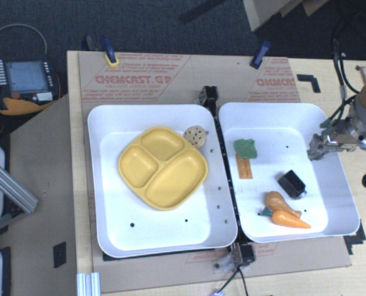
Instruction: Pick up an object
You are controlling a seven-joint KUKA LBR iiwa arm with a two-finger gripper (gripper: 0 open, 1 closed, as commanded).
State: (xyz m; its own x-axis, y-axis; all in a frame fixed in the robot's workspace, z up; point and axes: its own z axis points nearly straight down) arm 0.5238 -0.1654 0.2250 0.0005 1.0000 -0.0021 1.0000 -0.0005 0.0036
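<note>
The right bin holds a green leafy piece with a thin brown strip below it, a small black block, and an orange carrot lying against a tan rounded piece. My gripper hangs at the bin's right rim, to the upper right of the black block and apart from every object. Nothing shows between its fingers.
The left bin carries a yellow divided plate with a speckled cookie at its upper right corner. Both bins rest on a cardboard sheet. A pendant with a screen lies off the bench at the far left.
</note>
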